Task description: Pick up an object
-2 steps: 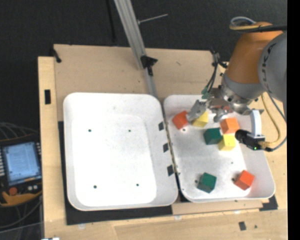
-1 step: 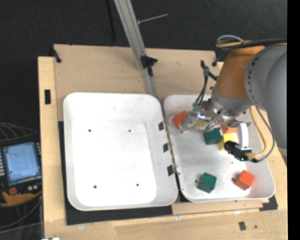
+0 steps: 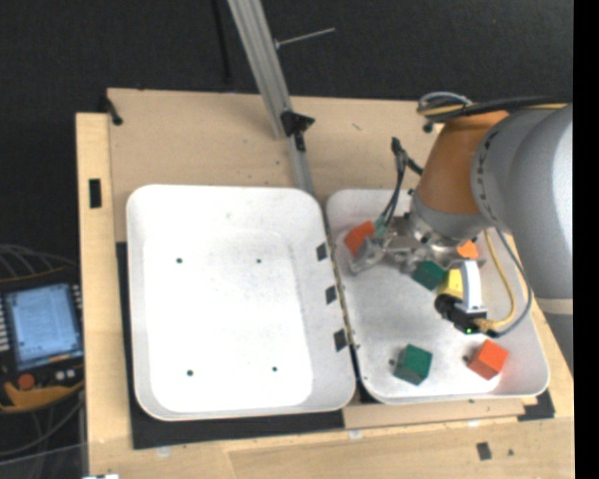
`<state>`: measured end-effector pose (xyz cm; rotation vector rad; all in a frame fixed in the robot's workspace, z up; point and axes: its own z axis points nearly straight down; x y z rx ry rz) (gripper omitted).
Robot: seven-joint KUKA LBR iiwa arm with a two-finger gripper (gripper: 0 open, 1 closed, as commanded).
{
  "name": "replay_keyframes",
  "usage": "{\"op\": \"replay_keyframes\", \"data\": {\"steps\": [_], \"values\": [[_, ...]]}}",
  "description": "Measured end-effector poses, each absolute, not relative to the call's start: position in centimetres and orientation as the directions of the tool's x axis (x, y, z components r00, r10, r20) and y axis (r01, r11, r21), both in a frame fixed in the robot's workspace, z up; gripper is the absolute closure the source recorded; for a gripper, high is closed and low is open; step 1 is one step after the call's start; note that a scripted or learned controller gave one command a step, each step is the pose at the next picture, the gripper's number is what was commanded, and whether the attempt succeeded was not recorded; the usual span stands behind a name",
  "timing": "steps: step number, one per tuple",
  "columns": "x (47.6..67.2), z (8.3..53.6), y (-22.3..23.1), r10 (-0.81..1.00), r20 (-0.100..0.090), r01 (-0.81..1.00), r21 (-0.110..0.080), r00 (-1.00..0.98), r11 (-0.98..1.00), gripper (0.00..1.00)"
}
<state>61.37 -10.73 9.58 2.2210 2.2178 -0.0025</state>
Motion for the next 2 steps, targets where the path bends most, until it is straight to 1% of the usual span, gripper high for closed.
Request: {"op": "replay_keyframes", "data": {"steps": [1,2], "values": [[61.5,10.8,-10.7,1.000,0.000,1.000,0.006,0.008,-0.008,1.00],[61.9,15.3,-11.2,1.000,-0.001,1.000,0.006,0.007,-0.007,1.00]]}}
